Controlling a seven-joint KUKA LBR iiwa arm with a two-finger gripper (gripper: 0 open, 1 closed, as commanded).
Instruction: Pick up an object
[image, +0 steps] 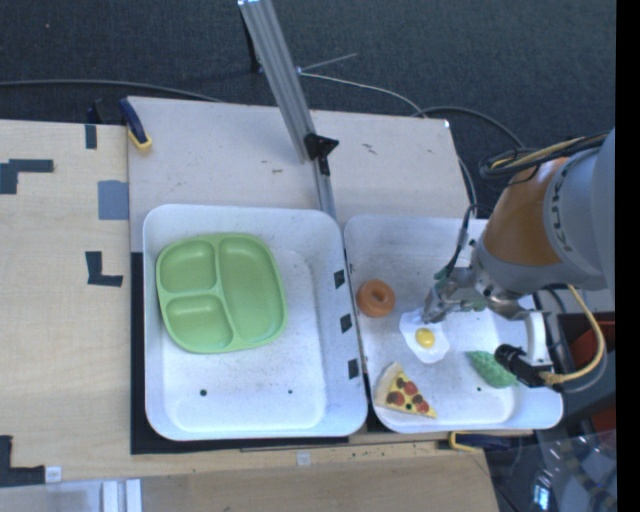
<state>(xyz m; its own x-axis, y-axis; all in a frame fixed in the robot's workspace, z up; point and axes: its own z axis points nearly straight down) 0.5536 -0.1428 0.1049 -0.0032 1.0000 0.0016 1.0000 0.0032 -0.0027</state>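
Tool sits low over the egg in the right bin, lined up for a grab. Can't tell its opening or whether it holds anything.

the grey arm is reaching in over the right bin, its claw hanging just above the fried egg. taking that egg as the landmark: a brown doughnut is lying near it toward the left bin, a pizza slice is sitting below it by the bin's front rim, and a green leafy piece is resting on its other side. a green divided plate is lying well apart from the egg, in the left bin on the worktop.
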